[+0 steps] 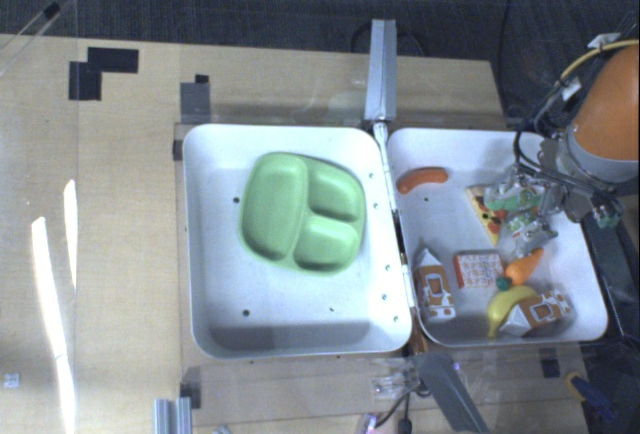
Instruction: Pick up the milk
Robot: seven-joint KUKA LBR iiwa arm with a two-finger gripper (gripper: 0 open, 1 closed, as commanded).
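- Milk (433, 288) stands near the right bin's (598, 322) front-left corner, a second carton (546, 311) at front right, a banana (508, 304) between them.
- Gripper (528, 212) hovers toward the bin's back right, well apart from milk; grip state cannot be told.
- Left bin (205, 252) holds a green tray (300, 211).

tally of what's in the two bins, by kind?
Green divided tray: 1
Milk cartons: 2
Hot dog: 1
Carrot: 1
Banana: 1
Red packet: 1
Total: 7; more may lie hidden under the claw.
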